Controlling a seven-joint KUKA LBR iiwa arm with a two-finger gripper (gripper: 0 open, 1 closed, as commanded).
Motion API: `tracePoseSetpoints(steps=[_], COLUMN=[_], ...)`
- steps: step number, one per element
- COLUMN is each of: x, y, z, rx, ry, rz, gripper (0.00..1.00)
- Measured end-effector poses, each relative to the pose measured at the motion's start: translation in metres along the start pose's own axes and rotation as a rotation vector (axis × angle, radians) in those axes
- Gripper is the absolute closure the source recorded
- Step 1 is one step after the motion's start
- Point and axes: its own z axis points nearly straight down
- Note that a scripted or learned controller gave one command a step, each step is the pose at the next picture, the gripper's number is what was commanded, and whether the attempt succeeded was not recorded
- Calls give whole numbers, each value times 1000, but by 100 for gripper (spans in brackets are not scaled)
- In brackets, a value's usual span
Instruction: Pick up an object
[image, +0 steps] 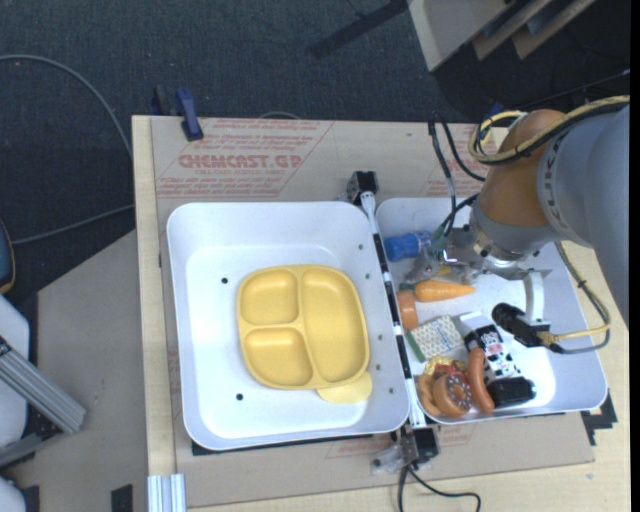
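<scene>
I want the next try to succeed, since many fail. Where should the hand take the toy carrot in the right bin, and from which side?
Probably across the middle of the carrot, coming straight down from above. It lies flat on the right bin floor, long axis pointing left-right in the view, so its narrow width faces up. Its thick left end sits close to the bin's wall, and a patterned card lies just below it, so the middle looks easiest to reach.

A: Any open floor in the right white bin?
B: Little: an orange plastic carrot, blue block and toy food crowd it.
A: The left white bin?
B: Open around the yellow divided plate.
</scene>
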Motion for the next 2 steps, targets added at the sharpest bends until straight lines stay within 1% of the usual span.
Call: tracePoseSetpoints(steps=[1,2], x=[1,-84], y=[0,-43], z=[-8,-62], rx=[1,-2], ry=[1,-1], rz=[0,0], gripper=[100,100])
